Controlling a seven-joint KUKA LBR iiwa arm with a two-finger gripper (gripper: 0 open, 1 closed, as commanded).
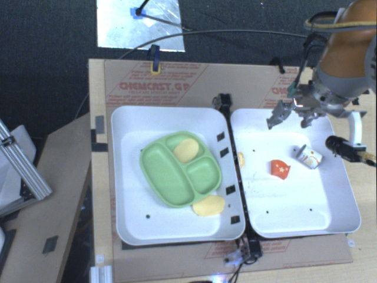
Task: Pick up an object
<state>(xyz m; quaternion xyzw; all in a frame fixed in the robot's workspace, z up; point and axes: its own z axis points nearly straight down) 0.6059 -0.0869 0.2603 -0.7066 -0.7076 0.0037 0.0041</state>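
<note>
Jaws stand spread with nothing between them: the gripper (293, 114) hangs over the far part of the right bin (259, 220), probably poised to drop. Nearer in that bin lie a red block (280, 168) and a small white piece (308, 157), both reachable.

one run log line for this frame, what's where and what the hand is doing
hand: open, nothing held, over right bin back edge | red object and small white object: on right bin floor | green tray: left bin
</note>
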